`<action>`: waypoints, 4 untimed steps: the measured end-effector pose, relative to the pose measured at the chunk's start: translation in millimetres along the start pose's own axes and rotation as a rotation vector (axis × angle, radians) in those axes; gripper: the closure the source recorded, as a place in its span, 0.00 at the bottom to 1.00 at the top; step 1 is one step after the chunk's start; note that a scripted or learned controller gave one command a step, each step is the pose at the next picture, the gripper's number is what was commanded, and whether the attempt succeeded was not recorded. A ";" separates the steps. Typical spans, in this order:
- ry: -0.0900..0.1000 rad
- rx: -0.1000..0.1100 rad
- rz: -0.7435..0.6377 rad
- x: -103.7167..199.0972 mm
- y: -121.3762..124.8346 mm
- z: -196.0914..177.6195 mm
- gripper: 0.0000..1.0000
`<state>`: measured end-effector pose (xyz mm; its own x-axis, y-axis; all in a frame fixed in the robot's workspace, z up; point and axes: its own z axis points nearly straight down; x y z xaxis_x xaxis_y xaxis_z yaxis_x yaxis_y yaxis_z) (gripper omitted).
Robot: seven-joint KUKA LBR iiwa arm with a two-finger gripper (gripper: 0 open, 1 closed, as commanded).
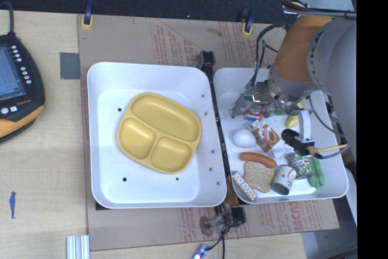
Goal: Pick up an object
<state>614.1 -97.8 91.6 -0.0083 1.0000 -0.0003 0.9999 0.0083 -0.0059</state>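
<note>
Arm (pixel 315 51) overhead | pincer (pixel 257 107) grip unclear | bins: 2 | yellow tray (pixel 159 131): 1

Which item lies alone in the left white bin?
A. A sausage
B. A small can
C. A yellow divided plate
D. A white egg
C: the yellow divided plate sits by itself in the left bin, while the egg, sausage and can lie in the right bin.

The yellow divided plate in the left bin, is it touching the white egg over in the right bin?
Apart. The camera view shows the yellow plate in the left bin and the white egg in the right bin, with both bins' rims between them.
</note>
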 end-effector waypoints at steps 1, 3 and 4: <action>0.001 -0.004 0.001 -14.4 20.2 -0.5 0.00; 0.002 -0.004 0.004 63.8 10.1 -100.9 1.00; 0.000 -0.001 0.002 102.5 -49.2 -126.8 1.00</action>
